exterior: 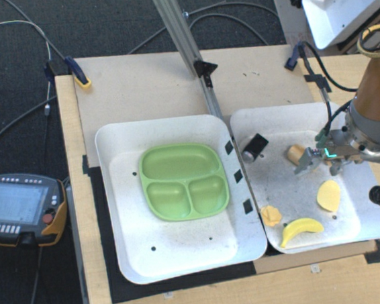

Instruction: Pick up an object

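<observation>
I see the end effector [317, 160] hovering in the right bin [348, 114], just beside a tan block [296, 152]. Whether it is spread, I cannot tell. Next, I judge, it must descend onto the block.

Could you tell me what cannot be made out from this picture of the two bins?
- Hand, camera view: too small and cluttered to tell its state, or whether it touches the tan block.
- Arm: cut off by the right edge.
- Small yellow piece: too small to identify.
- Black object at the right bin's wall: unclear.
</observation>
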Controlling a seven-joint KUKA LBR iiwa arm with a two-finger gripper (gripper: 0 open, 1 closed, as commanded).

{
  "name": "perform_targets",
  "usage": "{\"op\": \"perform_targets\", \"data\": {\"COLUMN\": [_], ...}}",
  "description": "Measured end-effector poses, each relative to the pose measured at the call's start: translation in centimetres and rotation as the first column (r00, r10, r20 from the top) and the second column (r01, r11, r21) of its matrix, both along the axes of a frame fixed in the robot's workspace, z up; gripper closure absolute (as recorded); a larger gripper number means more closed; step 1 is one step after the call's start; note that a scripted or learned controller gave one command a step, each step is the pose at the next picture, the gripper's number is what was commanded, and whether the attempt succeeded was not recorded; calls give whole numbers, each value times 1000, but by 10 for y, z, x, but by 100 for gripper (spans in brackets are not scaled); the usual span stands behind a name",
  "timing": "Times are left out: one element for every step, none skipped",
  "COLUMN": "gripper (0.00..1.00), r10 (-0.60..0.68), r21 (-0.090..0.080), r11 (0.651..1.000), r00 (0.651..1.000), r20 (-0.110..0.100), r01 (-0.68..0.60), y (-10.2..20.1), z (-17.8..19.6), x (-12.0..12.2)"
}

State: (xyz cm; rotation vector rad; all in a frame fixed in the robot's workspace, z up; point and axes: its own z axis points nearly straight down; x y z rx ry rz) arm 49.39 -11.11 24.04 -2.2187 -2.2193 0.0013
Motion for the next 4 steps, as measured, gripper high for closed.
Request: {"op": "perform_targets", "data": {"gripper": [0, 0, 0, 0], "r10": [0, -2, -1, -1], "r21": [0, 1, 1, 1], "r11": [1000, 1000, 1000, 1000], "r00": [1000, 1000, 1000, 1000], "r20": [2, -4, -2, -1], "r01": [0, 2, 1, 1], "y": [0, -7, -8, -7], "z": [1, -58, -100, -152], "x": [0, -4, -2, -2]}}
